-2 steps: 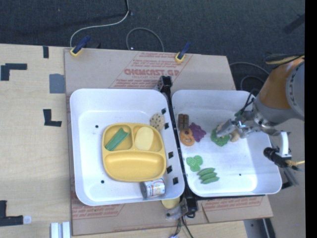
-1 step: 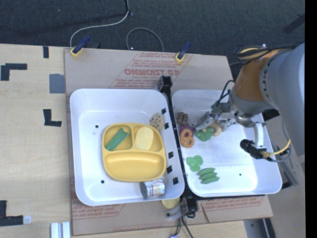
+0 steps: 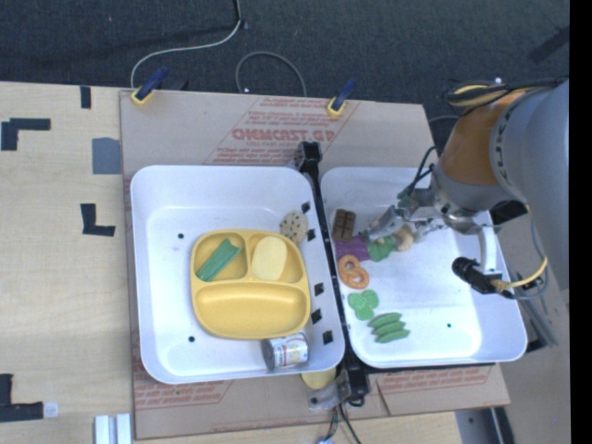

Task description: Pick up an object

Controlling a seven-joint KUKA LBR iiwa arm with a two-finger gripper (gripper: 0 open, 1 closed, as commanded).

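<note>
My arm (image 3: 504, 151) comes in from the right, grey with an orange band, its far side cut off by the frame edge; my claw (image 3: 393, 228) sits low in the upper middle of the right bin (image 3: 490, 340), over a small clutter of toy food; a tan lump (image 3: 404, 240) and a green piece (image 3: 380, 249) lie right at the tips, touching or under them, too small to sort out; whether the claw is wide, narrow or gripping, I cannot tell.

Right bin, other things: brown block (image 3: 344, 222) near the divider; purple scrap (image 3: 350, 246) just below it, partly covered; orange pretzel-like ring (image 3: 352, 271); round green piece (image 3: 363, 303); green pods (image 3: 389, 327) toward the front; all apart from the claw.

Left bin (image 3: 153, 248): yellow divided tray (image 3: 250, 305) holding a green strip (image 3: 217, 259) and a pale yellow oval (image 3: 269, 258) in separate upper compartments; speckled cookie-like item (image 3: 294, 225) by the divider; a can (image 3: 287, 351) on its side at the front wall, label unreadable.

A yellow thing (image 3: 317, 377) pokes out under the bins' front edge, mostly hidden; both bins rest on a brown board (image 3: 268, 132) on the tabletop (image 3: 55, 276).
</note>
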